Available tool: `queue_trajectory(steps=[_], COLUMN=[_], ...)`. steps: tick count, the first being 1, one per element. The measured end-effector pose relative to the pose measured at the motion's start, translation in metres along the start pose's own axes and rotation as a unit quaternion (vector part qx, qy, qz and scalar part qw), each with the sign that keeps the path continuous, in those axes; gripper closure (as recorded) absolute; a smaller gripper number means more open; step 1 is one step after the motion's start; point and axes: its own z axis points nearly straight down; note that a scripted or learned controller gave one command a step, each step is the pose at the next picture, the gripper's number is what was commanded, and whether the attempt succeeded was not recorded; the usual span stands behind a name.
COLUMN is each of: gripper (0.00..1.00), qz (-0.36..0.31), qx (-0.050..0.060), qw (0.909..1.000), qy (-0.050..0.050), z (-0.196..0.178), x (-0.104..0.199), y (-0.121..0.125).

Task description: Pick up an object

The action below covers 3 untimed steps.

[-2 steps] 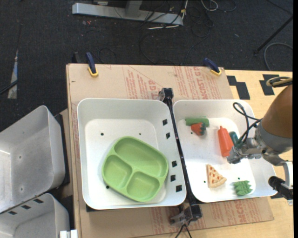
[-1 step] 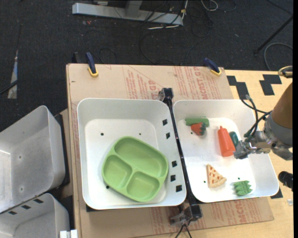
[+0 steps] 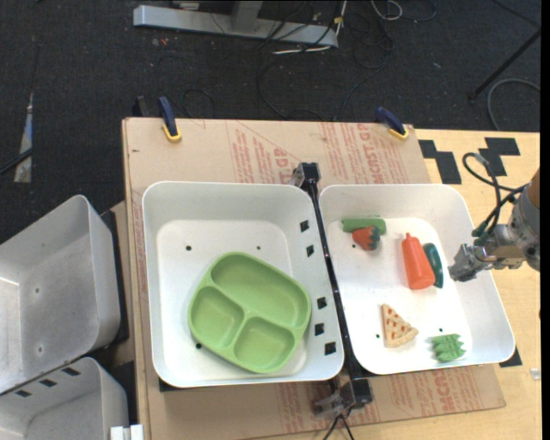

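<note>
Gripper [image 3: 461, 265] at right bin's [image 3: 481, 225] right wall, probably nearest the bottle [image 3: 418, 262], just to its left, long axis near-far. Jaws too blurred to tell.

A cardboard sheet [image 3: 258, 146] covers the bench, held at its far edge by two clamps [image 3: 170, 118]. On it sit the left bin [image 3: 163, 206] and the right bin [image 3: 455, 206], touching along a black divider [image 3: 322, 249]. Two more white bins [image 3: 51, 284] stand off the bench at the left. Cables [image 3: 301, 86] and a grey bar [image 3: 223, 21] lie on the dark floor beyond.
</note>
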Motion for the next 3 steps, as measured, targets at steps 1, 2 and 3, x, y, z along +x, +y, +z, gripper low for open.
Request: queue_trajectory(steps=[1,2,3], gripper=[1.00,1.00,1.00], qz=[-0.002,-0.002,-0.002], qx=[0.003,0.003,0.004], qw=[1.0000,1.0000,1.0000], qy=[0.002,0.001,0.002], z=[-0.005,-0.002,0.014], x=[0.048,0.094,0.149], y=[0.015,0.037,0.042])
